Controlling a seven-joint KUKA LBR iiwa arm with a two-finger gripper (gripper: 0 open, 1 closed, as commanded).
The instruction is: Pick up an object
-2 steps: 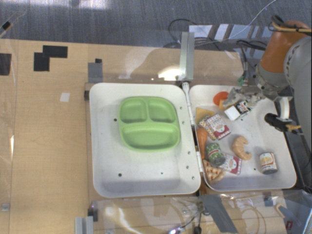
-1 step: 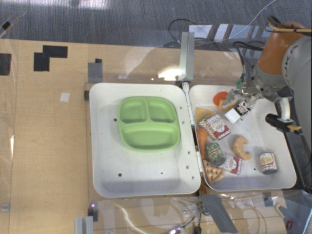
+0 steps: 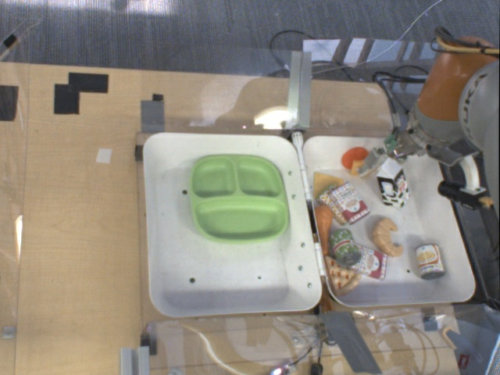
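- Gripper (image 3: 393, 145) at upper right of frame, above top edge of right bin (image 3: 467, 281); opening too blurred to call, nothing seen held.
- Just below it: black-and-white carton (image 3: 392, 187), upright, clear of neighbours. Just left: orange piece (image 3: 355, 159).
- Further down, mid bin: croissant (image 3: 387, 237); can (image 3: 428, 260) at lower right, standing alone.
- Left side of same bin: crowded pile with snack packet (image 3: 345, 204), carrot (image 3: 323, 225), waffle (image 3: 341, 276), all touching or overlapping.
- Left bin (image 3: 180, 283) at frame centre, holding green divided tray (image 3: 238, 196).
- Advice: go for carton, nearest and isolated; centre over it, drop straight, close across narrow sides. Skip pile, likely to slip or snag two items.
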